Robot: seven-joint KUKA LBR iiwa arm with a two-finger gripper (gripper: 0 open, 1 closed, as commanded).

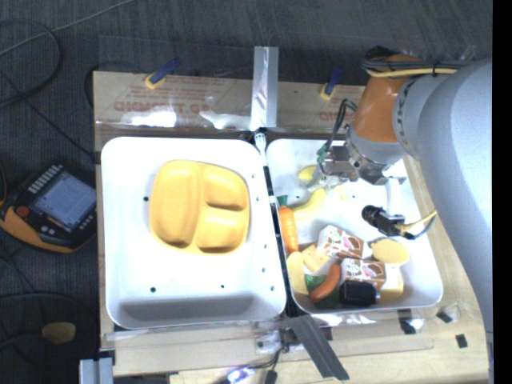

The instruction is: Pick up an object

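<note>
Above the right white bin (428, 290), we find the gripper (336, 166), grip state indeterminable, with the small yellow banana-shaped toy (310, 174) just beside it, leftward.

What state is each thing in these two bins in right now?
Yellow tray: lying flat, alone in the left bin.
Carrot: lying along the right bin's left wall.
Small cartons: heaped with other toy food at the near end.
Gripper: low over the right bin's far end, beside a small yellow piece.
</note>
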